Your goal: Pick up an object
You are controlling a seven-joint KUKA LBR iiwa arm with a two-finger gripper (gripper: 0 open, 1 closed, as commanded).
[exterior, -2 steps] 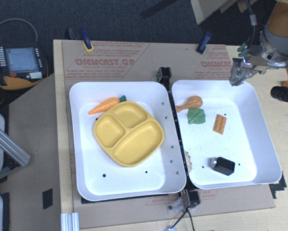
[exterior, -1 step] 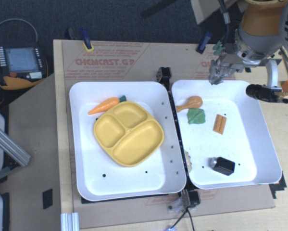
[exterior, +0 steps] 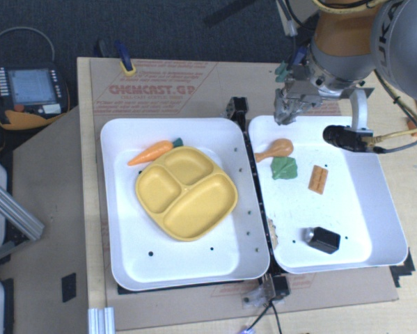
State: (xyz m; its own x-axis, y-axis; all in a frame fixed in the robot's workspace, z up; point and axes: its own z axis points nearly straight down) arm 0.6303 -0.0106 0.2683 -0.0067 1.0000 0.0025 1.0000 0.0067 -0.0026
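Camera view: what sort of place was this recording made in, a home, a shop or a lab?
Most likely a robotics lab bench. A grey-and-orange arm reaches over two white bins holding toy items such as a carrot, and a teach pendant lies beside the bench.

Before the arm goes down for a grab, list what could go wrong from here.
1. The gripper hangs at the right bin's far rim, so a straight descent may hit the rim.
2. The tan spoon-like piece and green piece appear to touch; a grab there could catch both or nudge one away.
3. The spoon-like piece lies against the divider between the bins, leaving little finger room.
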